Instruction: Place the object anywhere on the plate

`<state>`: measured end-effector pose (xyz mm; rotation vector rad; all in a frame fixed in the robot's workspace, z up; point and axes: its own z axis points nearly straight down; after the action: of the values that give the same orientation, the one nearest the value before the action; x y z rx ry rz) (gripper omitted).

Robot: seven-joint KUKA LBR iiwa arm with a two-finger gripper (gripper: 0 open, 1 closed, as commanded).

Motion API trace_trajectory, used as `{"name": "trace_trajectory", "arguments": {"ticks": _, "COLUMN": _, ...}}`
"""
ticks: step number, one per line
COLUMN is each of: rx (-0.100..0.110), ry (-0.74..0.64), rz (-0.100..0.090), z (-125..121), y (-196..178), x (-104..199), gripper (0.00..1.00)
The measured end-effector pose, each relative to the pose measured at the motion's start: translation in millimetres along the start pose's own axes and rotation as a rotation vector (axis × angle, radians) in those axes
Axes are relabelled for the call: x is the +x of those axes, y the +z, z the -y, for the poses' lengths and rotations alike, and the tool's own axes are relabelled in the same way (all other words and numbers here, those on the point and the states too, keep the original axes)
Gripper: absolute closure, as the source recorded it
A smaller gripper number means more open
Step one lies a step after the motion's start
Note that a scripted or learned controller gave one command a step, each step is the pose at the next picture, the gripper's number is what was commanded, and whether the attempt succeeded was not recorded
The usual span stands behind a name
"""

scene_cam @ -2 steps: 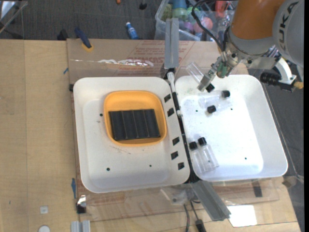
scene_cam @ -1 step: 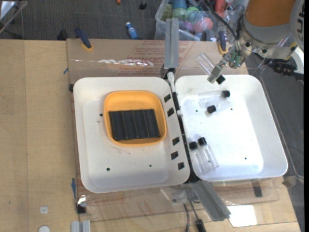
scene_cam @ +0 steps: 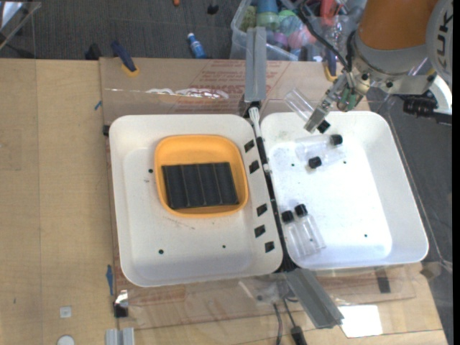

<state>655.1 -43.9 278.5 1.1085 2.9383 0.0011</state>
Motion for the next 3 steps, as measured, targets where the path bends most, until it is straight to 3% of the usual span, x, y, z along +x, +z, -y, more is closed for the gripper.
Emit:
{"name": "trace_trajectory", "arguments": {"ticks": 1, "rx": -0.004, "ry": -0.285, "rz": 0.005, "z": -7, "y": -2, "x": -1, "gripper": 1.0}}
{"name": "trace_trajectory", "arguments": {"ticks": 2, "rx": -0.003, "ry": -0.463, "rz": 0.007, "z": 55, "y": -114, "x": -48, "gripper": 1.0}}
{"name": "trace_trajectory", "arguments": {"ticks": 3, "rx": -0.003, "ry": -0.487, "rz": 0.009, "z": 107, "y": -159, "x": -84, "gripper": 1.0}}
